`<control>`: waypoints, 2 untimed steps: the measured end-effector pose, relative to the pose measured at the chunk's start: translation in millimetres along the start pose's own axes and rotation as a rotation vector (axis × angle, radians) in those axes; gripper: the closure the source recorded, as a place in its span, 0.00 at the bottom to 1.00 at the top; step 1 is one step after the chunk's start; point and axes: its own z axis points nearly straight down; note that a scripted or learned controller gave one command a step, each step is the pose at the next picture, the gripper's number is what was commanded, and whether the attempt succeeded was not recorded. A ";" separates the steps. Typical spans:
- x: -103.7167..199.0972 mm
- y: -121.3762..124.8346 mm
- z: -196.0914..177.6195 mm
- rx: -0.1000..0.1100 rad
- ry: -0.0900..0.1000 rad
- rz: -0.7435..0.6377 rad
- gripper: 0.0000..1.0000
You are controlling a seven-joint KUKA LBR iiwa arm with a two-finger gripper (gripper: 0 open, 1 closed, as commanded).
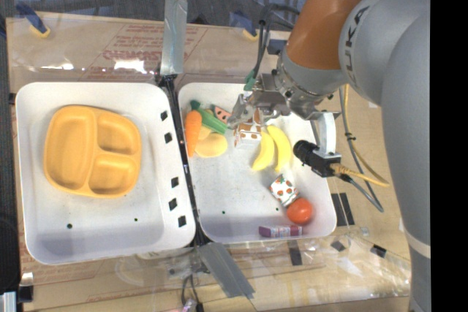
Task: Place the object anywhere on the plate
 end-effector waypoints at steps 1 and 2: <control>85.9 27.1 0.0 -0.010 -0.004 -0.307 1.00; 178.0 31.6 40.6 -0.002 -0.003 -0.421 1.00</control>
